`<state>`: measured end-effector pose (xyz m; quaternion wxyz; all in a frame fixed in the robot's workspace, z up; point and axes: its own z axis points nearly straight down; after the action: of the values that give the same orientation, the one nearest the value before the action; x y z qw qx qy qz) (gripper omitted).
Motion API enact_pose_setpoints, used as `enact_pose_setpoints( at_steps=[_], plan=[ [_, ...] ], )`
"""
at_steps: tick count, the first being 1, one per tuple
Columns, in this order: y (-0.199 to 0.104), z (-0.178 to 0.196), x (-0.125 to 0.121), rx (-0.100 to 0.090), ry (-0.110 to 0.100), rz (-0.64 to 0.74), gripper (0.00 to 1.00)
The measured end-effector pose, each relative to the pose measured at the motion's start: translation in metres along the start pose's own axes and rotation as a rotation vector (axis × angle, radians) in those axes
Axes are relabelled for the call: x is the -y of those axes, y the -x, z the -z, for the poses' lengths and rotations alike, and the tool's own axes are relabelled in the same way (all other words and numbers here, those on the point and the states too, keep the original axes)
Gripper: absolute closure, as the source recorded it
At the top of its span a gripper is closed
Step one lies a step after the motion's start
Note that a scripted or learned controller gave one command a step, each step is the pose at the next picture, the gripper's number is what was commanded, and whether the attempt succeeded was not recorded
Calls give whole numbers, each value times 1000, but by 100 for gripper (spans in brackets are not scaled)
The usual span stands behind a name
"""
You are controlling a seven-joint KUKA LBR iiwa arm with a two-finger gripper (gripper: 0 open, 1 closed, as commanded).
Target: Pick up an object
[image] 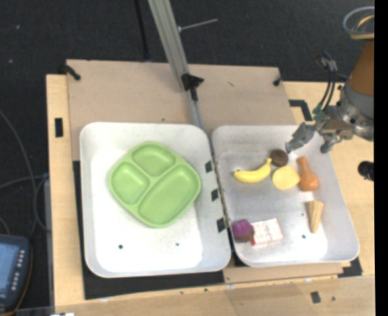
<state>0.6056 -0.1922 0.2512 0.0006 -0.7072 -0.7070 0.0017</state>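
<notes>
**Objects lie untouched, gripper above the bin's far corner**

Objects to pick sit just below and left of the gripper (314, 139): a brown ball (279, 157), a banana (253, 174), a yellow round fruit (286, 178) and an orange carrot-like piece (305, 174). The fingers look spread apart with nothing between them, so the grasp is all left to do. The right bin (332, 242) is white and shallow; a green divided plate (155, 184) lies well to the left.

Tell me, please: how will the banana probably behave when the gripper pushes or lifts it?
The banana is curved and lies flat, so a push would probably spin it rather than roll it. It looks smooth, so fingers may slip. It touches the brown ball, which could get nudged.
</notes>
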Motion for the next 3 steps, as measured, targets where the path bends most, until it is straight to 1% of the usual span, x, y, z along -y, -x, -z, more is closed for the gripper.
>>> enact_pose_setpoints(
  at_steps=[1, 2, 3],
  plan=[
    [-5, -44, -1, 0, 0, 0, 0],
    [0, -88, 5, 0, 0, 0, 0],
    [1, -73, 3, 1, 7, -3, 100]
  ],
)
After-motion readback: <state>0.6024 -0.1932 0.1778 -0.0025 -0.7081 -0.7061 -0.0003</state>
